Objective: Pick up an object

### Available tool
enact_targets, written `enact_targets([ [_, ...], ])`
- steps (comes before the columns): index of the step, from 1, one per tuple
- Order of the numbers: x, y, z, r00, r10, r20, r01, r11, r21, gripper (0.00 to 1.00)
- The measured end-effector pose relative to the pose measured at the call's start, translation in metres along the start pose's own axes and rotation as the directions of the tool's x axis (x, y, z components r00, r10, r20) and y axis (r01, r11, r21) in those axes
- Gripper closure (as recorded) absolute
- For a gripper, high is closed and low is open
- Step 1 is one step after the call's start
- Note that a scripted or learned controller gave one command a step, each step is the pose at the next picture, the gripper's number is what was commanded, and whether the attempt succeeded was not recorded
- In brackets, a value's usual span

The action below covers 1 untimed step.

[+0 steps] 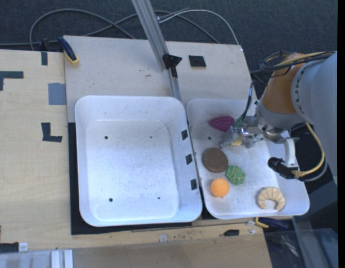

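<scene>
In the right bin lie a magenta object, a brown round disc, a green knobbly object, an orange ball and a tan croissant. My gripper hangs low over the upper middle of this bin, just right of and below the magenta object and above the brown disc. A small yellow piece shows at the gripper's tip; whether it is held is unclear.
The left bin sits beside the right one. A slanted metal pole crosses the back of the bench. Black cables loop behind it, and a cable hangs from the wrist at the right.
</scene>
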State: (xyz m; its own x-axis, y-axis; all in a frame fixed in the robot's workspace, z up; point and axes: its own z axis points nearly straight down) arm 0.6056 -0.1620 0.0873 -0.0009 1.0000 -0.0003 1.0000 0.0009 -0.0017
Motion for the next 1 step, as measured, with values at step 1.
enact_targets([
  [1, 0.0000, 0.0006, -0.0121, 1.000, 0.000, 0.000, 0.000, 1.000, -0.002, 1.00],
])
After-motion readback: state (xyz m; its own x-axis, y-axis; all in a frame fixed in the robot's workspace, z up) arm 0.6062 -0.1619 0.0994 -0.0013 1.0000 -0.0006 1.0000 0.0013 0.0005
